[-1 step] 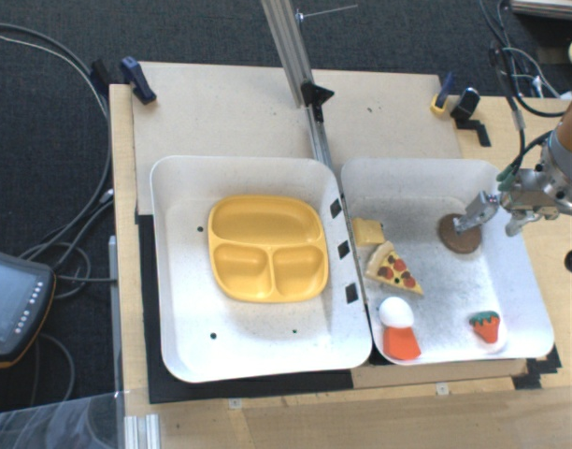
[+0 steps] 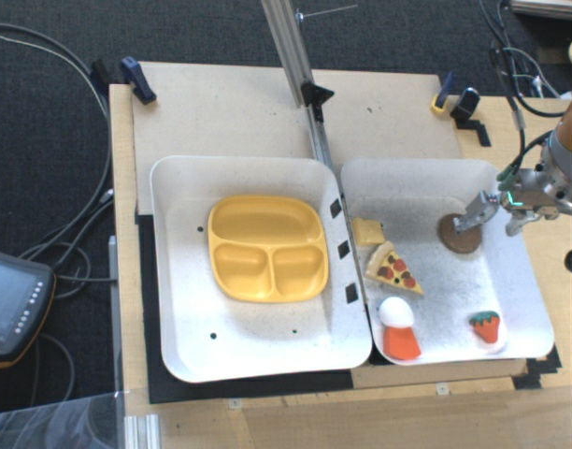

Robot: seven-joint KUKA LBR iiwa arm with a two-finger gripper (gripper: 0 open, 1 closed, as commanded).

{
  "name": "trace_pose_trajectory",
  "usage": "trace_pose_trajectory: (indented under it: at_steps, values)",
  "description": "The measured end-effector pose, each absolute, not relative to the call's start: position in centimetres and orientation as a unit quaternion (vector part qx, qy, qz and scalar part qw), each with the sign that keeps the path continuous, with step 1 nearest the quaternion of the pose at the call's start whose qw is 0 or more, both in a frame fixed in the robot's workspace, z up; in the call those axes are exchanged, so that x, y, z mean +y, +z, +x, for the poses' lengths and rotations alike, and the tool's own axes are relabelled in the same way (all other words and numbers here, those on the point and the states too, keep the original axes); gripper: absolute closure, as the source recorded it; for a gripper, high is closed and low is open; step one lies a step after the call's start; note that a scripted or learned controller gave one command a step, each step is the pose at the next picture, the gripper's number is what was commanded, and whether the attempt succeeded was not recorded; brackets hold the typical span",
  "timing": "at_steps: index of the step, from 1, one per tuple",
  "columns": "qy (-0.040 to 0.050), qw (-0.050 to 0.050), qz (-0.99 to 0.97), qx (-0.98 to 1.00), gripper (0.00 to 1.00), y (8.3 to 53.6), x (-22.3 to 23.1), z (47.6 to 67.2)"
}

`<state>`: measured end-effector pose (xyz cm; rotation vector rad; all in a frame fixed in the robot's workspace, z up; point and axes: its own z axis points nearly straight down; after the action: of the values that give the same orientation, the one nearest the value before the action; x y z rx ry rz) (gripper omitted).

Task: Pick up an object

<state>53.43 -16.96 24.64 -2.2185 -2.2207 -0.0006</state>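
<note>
In the right bin (image 2: 510,279) lie a brown round disc (image 2: 460,236), a pizza slice (image 2: 393,270), a pale yellow block (image 2: 366,231), a white and orange toy (image 2: 397,326) and a small red strawberry-like toy (image 2: 487,326). My gripper (image 2: 496,218) hangs over the bin's right side, open, with nothing between its fingers. Its left finger (image 2: 474,215) is just above and right of the brown disc.
The left bin (image 2: 174,279) holds a yellow divided plate (image 2: 266,247). A slanted metal pole (image 2: 288,36) rises from the ridge between the bins. Blue and black clamps (image 2: 462,107) sit on the bench's far corners. Cables trail at the right.
</note>
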Motion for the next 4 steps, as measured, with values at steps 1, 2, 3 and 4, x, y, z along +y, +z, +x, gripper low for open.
trace_pose_trajectory:
  at_steps: [1, 2, 3, 4]
  values:
    - [0.0015, 0.004, -0.707, -0.707, 0.00, 18.8, -16.0, 53.6]
    - [0.0016, 0.004, -0.707, -0.707, 0.00, 14.0, -16.7, 54.1]
    - [0.0014, 0.004, -0.707, -0.707, 0.00, 8.9, -16.6, 53.9]
    - [-0.0011, 0.001, -0.707, -0.707, 1.00, 10.4, -16.6, 54.2]
